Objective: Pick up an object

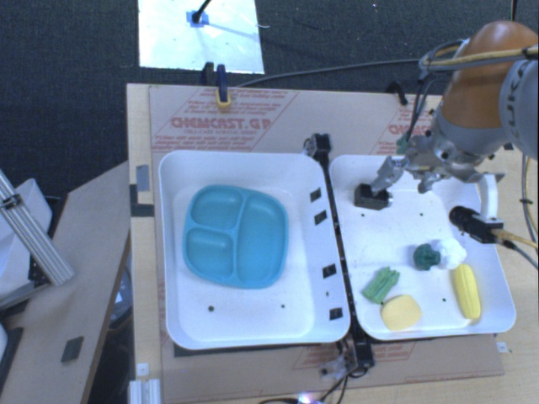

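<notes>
White bin [497, 314], corn cob [466, 291] lengthwise near-vertical

- Robotics lab, test bench setup.
- Bench top [253, 112] is a board under protective film printed "CHEMCAST GP".
- Two shallow white bins [244, 326] side by side, joined by black clips.
- Grey KUKA arm [488, 74] with orange band, loose cables trailing.
- Dark carpet floor [67, 57]; taped paper sheet [198, 23] on it.
- Aluminium frame piece [34, 238] at left.
</notes>
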You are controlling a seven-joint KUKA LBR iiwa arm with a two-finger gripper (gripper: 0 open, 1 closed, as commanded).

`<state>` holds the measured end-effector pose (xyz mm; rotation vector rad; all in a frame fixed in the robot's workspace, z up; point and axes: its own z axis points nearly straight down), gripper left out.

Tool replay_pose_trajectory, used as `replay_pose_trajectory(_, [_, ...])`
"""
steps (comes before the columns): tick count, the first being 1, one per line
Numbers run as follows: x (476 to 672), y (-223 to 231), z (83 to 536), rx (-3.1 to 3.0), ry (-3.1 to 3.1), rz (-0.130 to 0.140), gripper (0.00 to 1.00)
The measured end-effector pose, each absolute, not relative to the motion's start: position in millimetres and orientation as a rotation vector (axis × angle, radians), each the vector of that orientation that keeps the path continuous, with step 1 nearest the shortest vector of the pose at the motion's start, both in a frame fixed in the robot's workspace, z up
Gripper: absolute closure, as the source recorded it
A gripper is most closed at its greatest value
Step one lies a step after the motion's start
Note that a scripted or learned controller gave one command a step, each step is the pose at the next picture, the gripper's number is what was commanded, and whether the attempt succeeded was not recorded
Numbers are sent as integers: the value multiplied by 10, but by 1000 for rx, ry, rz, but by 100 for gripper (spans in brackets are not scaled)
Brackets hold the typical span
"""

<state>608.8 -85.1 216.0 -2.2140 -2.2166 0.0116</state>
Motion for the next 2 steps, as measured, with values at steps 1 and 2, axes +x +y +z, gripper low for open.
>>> replay_pose_trajectory(1, [6114, -849, 2233, -2218, -2226, -1, 0])
replay_pose_trajectory(2, [6209, -873, 1684, -2219, -2222, 2, 0])
